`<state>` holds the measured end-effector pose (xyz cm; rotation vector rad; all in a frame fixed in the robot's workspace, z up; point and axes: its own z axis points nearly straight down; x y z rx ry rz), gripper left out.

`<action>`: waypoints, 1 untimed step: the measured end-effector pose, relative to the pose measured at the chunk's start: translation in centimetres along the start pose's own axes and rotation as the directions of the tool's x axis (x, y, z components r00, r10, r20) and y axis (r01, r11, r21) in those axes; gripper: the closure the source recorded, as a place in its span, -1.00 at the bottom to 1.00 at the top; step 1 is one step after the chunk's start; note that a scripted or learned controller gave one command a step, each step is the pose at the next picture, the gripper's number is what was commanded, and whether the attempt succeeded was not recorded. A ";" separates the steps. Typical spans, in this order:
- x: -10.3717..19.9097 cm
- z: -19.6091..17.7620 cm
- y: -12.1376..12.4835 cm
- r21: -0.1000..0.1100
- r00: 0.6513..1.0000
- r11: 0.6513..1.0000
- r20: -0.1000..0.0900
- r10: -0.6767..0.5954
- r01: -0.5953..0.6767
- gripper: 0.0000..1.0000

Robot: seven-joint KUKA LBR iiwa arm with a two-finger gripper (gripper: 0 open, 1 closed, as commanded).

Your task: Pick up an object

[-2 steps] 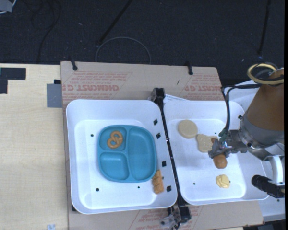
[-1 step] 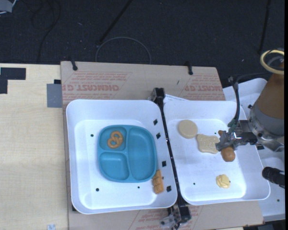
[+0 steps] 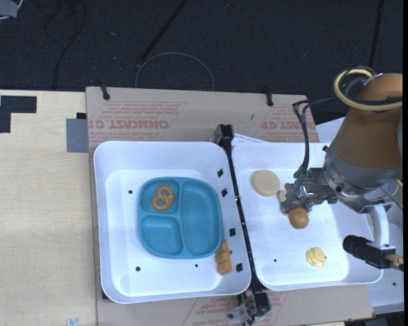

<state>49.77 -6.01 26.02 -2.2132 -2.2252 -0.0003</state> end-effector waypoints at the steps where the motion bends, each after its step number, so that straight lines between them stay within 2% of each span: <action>1: 4.4 1.8 1.0 0.004 1.000 1.000 0.000 0.002 -0.002 1.00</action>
